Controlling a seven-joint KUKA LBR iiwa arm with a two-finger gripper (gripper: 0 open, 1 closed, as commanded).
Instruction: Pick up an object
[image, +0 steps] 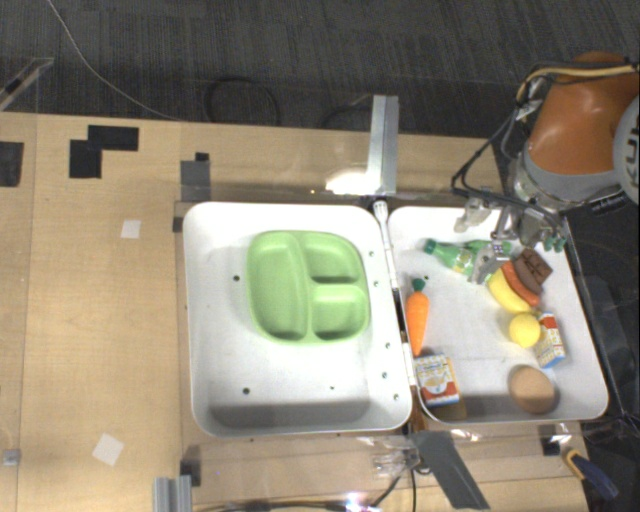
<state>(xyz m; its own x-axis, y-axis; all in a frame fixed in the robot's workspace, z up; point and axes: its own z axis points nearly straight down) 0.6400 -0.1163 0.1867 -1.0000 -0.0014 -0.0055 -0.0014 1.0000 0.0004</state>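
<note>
The hand (497, 243) hung over the right bin's (590, 385) crowded far corner, beside the bottle (450, 255); its grip was unclear. The left bin (215, 395) held one green tray (305, 285).

A light wooden bench top (90, 330) is seen over most of the view. Black square marks (100, 148) are placed at its far left. Beyond the far edge, dark grey carpet (250, 50) is laid, and a thin pale cable (90, 55) is stretched across it. A bright reflection (350, 183) is noticed near an upright metal post (383, 145).
</note>
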